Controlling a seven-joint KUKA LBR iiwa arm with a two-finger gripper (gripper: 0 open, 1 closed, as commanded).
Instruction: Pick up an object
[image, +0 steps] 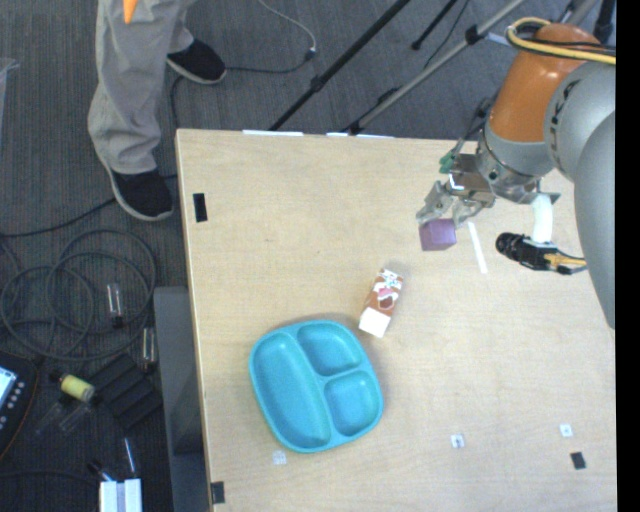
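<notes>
gripper (443, 208) hanging at bench (300, 220) far right | purple block (437, 236) lying just under its tip, well apart from carton (381, 303) and blue plate (316, 385) | grip state: cannot tell | judging: centring over the 1 block; descending straight; closing squarely before lifting

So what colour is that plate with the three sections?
The plate is plain light blue, no pattern; the camera view shows it best.

You have four loose things on your desk (300, 230), one of each kind: one blue tray (262, 372), which is split into three compartments, one small brown-and-white carton (381, 302), one purple block (437, 235) and one thin white stick (478, 252).
</notes>
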